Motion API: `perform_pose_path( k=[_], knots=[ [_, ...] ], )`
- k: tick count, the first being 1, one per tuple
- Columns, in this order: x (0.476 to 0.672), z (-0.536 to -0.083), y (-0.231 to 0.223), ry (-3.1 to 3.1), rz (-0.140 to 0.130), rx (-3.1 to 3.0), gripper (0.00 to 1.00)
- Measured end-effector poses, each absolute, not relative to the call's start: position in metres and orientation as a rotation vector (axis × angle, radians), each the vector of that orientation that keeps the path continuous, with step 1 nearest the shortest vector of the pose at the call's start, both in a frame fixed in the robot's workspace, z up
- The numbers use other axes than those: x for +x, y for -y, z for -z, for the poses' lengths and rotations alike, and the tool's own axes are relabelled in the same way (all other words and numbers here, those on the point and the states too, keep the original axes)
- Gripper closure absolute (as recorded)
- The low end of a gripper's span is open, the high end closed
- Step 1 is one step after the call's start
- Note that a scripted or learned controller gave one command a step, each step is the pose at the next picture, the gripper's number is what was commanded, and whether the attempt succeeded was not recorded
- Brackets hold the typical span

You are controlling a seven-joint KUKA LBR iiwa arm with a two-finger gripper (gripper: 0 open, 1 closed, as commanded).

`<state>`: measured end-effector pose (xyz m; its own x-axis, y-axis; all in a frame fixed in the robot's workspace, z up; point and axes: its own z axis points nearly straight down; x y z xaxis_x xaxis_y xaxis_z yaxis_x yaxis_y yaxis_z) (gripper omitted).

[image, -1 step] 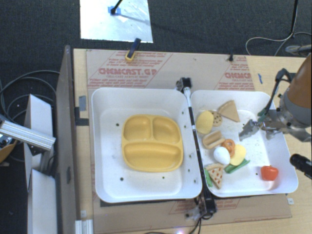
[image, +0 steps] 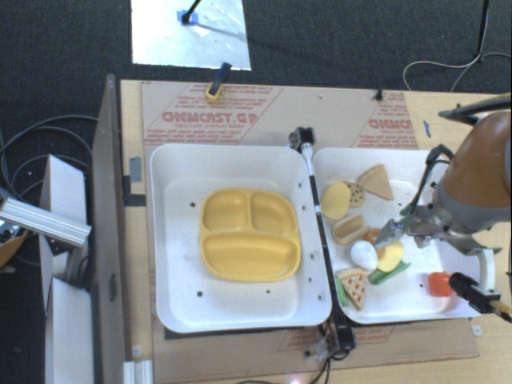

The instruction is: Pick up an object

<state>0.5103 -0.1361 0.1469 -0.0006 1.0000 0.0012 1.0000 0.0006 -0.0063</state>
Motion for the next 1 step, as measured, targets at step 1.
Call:
perform_pose_path(
  k=[1],
  knots=[
    [0.5119,-0.0849,0.1592,2.219,0.010,-2.221,0.00]
  ],
)
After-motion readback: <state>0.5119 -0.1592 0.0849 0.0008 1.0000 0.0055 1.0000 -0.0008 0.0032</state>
